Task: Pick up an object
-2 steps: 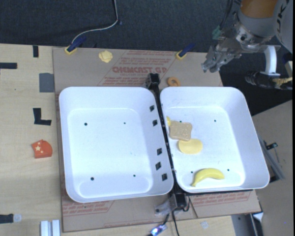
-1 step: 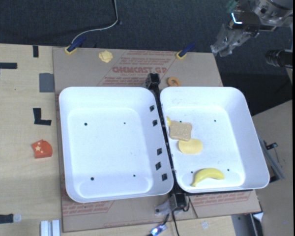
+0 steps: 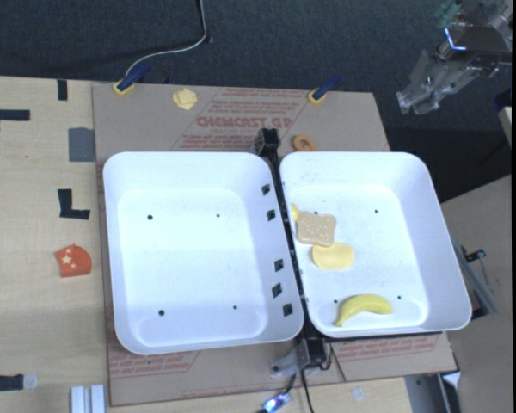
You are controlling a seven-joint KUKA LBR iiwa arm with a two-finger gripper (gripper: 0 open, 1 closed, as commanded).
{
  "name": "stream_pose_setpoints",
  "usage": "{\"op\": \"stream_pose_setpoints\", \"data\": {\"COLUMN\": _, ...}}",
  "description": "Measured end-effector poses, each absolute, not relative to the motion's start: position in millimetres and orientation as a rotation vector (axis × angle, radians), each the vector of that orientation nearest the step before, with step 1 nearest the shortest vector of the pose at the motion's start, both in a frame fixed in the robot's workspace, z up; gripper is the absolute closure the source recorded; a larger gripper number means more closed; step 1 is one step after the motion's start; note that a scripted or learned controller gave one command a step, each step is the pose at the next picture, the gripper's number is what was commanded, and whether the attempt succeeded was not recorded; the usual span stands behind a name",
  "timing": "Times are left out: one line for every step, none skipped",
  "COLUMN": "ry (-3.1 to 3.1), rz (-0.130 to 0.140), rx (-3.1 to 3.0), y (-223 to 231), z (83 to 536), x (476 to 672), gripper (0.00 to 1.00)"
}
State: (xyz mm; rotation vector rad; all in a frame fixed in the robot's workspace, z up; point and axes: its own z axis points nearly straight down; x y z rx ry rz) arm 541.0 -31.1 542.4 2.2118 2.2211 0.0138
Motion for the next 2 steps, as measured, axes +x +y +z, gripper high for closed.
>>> {"op": "stream_pose_setpoints", "data": {"ry": 2.223, "rz": 0.000, "rx": 2.221, "y": -35, "z": 536, "x": 481.2, "gripper": 1.00}}
{"op": "stream_pose_setpoints", "data": {"ry": 2.242, "rz": -0.022, "rx": 2.219, "y": 64, "z": 374, "x": 485.2, "gripper": 1.00}}
